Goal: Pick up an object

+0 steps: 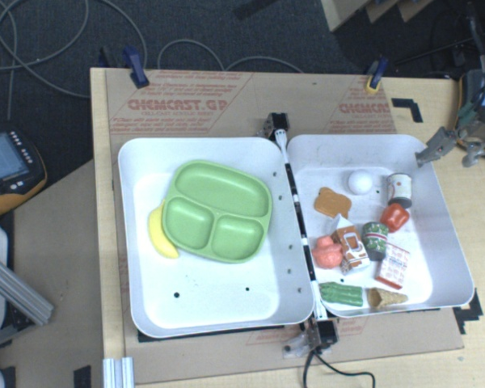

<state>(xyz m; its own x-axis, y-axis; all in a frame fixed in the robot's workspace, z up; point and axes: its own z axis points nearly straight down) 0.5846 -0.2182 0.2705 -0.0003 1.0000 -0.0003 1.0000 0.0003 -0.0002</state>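
My gripper (449,153) hangs at the right edge of the camera view, just beyond the far right corner of the right bin (436,217). It is open with nothing between its fingers. In that bin lie a white ball (360,182), a brown flat piece (332,203), a small silver can (399,188), a red pepper-like toy (395,217), a dark green can (375,239), a pink-red lump (327,253), an orange-and-white box (353,249), a red-and-white packet (394,267), a green flat item (341,294) and a tan piece (385,298).
The left bin (145,297) holds a green divided plate (218,212) with a yellow banana (162,234) tucked against its left side. Both bins sit on a cardboard-covered bench (226,95) held by blue clamps (134,65). Cables lie on the floor behind.
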